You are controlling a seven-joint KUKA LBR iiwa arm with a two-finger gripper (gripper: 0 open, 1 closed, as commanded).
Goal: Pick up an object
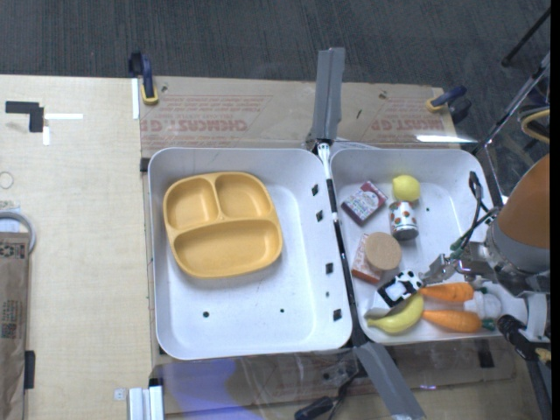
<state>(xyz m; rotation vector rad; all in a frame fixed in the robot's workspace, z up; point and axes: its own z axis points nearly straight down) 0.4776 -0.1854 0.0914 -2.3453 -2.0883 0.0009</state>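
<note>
We see two white bins side by side on the bench. The left bin (175,322) holds a yellow divided plate (223,224) toward its upper left, and the rest of its floor is bare white — wide open room below and to the right of the plate. The right bin (455,164) is the crowded one. Along its upper part sit a small dark-red packet (364,202), a yellow lemon (405,186) and a small can (403,220) standing just below the lemon. Lower down, a round tan lid on a box (381,254) lies near the bin's left wall. Beside it is a small black-and-white toy (401,285), and a banana (395,318) curves along the near edge. Two carrots (448,293) lie to the right, one above the other, the lower one close to the near rim.

The arm reaches in from the right, its orange band (534,213) over the bin's right wall. The gripper (442,268) hangs low over the bin's lower right, just above the upper carrot and near the toy. We cannot tell how far apart its jaws stand, nor whether anything is between them. The banana, toy and carrots press close around it — little free floor there. The bare strip of this bin lies along its right side, under the arm's cables (477,208).
</note>
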